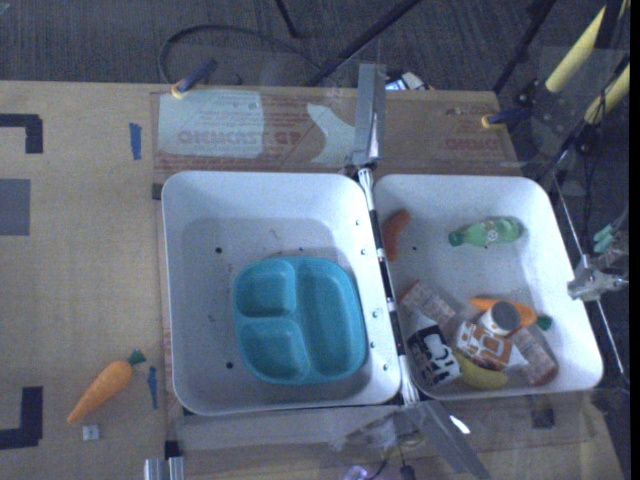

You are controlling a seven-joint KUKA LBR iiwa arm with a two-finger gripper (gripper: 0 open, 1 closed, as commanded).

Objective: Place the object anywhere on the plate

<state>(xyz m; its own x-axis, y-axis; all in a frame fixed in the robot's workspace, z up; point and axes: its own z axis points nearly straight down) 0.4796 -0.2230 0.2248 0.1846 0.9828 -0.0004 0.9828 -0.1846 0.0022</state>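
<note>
On the bench [80, 268], two shallow white bins sit side by side. Within the left bin [200, 218] lies a teal plastic plate [298, 320] with three compartments, one long and two smaller, set flat towards the near right of the bin floor, with nothing resting on it.

Across the divider, the right bin [540, 218] holds all the loose objects, none of them on the plate. A small orange-red oblong piece [396, 230] lies against the bin's left wall, and a green plastic bottle [487, 232] lies on its side near the far wall, well apart from the rest. Along the near edge is a crowded heap: an orange-and-white carton [487, 343], a black-and-white carton [432, 353], a yellow banana [485, 376] and an orange toy carrot [520, 313], touching or overlapping one another.

Outside the bins, a second orange toy carrot with a green top [100, 388] lies on the bench at near left.
</note>
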